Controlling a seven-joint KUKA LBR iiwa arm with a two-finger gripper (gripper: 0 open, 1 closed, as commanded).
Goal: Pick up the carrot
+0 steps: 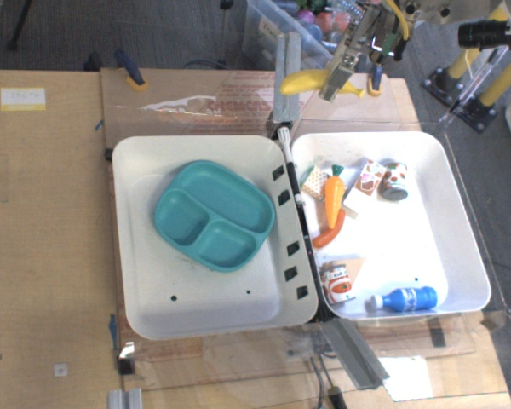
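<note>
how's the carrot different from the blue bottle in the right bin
The carrot is orange with a green top; the bottle is blue with a white cap end. The carrot lies lengthwise up the bin near the divider; the bottle lies crosswise along the near wall. The carrot tapers; the bottle keeps an even width. Both lie flat in the right bin, away from the pincer.

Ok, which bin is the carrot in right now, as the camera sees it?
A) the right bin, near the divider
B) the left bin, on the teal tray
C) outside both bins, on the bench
A: the carrot lies in the right bin, close to the divider between the bins, while the teal tray sits in the left bin.
</note>
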